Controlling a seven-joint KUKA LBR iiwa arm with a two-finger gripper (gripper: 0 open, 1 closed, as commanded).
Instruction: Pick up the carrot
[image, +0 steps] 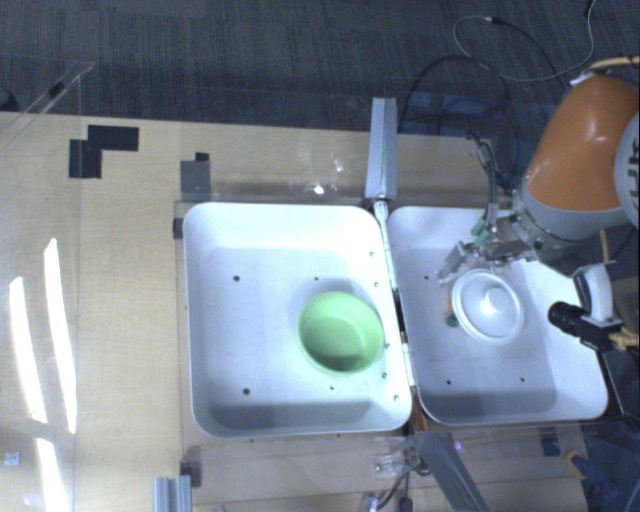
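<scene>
Gripper (478, 250) poised at right bin's (570, 400) twelve o'clock, just above white bowl (488, 305); finger state cannot be told. Carrot cannot be made out, possibly hidden. Green bowl (342, 331) sits in left bin (230, 400).

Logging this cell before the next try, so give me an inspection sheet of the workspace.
Surface: left bin and right bin, both white, side by side on a wooden bench.
Job's things: nothing seen.
Clutter: green bowl in the left bin; white bowl in the right bin.
Grippers: gripper over the right bin's far side, just beyond the white bowl.
Cables: black cables on the floor behind the bins.
Surroundings: dark carpet; black tape marks on the bench.
</scene>
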